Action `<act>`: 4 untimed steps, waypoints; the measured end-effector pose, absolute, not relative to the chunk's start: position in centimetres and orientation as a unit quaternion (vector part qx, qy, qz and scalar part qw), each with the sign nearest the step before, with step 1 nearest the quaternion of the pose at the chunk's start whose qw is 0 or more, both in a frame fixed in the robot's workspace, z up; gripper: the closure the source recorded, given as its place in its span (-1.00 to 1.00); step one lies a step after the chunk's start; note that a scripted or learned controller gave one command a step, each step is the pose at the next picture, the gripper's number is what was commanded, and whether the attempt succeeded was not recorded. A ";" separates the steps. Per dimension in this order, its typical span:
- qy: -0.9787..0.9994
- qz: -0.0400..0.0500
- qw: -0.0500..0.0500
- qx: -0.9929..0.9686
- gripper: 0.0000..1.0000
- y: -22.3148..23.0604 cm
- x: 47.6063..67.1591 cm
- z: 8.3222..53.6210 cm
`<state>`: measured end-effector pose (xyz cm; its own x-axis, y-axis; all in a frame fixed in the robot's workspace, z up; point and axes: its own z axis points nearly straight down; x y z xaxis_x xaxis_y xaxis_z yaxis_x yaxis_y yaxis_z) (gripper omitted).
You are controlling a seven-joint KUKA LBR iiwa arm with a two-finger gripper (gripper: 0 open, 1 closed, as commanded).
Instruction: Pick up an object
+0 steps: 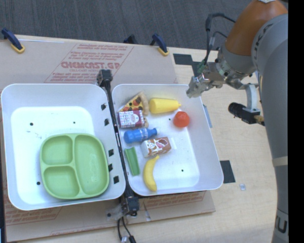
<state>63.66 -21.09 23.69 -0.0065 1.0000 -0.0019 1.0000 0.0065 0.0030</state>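
Hovering over the upper right rim of the right-hand shallow white bin (213, 158), the metal two-finger gripper (195, 88) is seen with nothing between its fingers; whether they are parted or closed cannot be told. The objects are gathered below and to its left inside that bin. Nearest are a small round red-orange ball (181, 119) and a yellow cone-shaped plastic piece (163, 105), both apart from the gripper. Further left lie a pizza-slice toy (135, 103), a red carton (130, 119), a blue bottle (139, 134), a brown packet (157, 146), a green stick (133, 161) and a yellow banana (150, 173). A green three-compartment tray (74, 165) rests in the left white bin (20, 105).
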 end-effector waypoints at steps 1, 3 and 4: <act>0.710 0.000 0.001 0.705 -1.00 -21.1 63.6 23.6; 0.710 -0.002 -0.002 0.705 -1.00 -14.5 53.2 9.1; 0.712 -0.002 -0.001 0.703 1.00 -14.5 53.4 10.2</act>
